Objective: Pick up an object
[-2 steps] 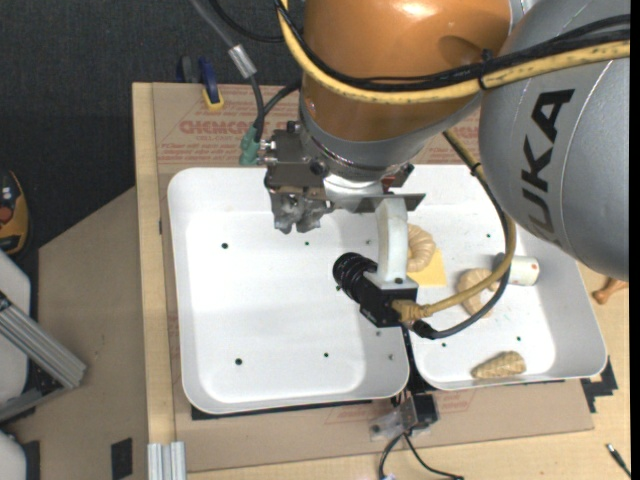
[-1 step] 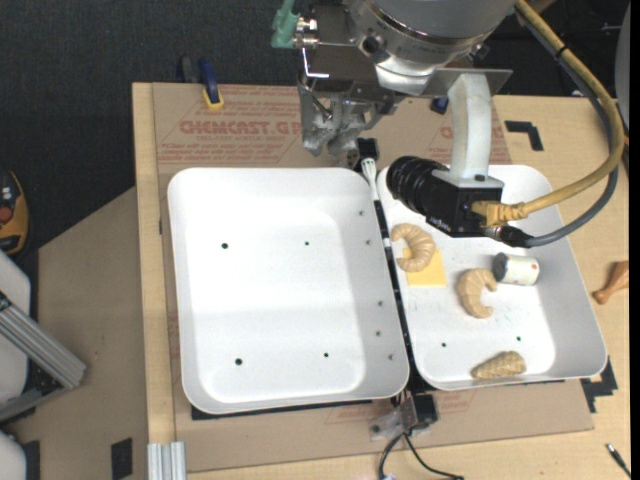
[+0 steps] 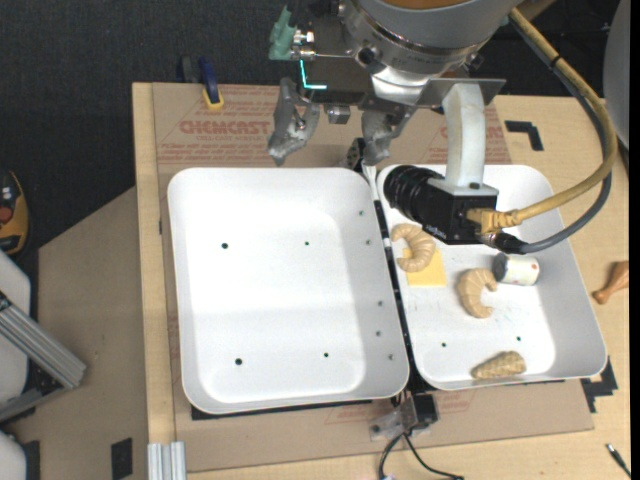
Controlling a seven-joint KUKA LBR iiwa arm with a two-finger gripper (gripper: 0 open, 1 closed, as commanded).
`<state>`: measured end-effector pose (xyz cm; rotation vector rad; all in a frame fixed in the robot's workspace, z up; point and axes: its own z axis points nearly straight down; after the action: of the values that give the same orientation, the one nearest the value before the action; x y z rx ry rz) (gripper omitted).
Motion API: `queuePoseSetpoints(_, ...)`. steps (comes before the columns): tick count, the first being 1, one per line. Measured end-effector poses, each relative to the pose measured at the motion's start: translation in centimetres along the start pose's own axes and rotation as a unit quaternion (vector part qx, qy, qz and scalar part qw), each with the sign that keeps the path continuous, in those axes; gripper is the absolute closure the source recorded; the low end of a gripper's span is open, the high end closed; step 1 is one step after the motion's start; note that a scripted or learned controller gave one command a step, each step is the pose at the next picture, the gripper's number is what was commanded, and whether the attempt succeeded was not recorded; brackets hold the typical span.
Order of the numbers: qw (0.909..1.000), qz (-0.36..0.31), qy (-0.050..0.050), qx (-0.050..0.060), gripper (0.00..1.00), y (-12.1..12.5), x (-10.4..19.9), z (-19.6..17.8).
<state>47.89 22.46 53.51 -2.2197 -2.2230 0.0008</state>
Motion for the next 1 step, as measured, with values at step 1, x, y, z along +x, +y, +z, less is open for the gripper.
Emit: queuePoseSetpoints(1,1.0,-0.001,0.001,-0.002,1.0,0.02,0.09,-1.1)
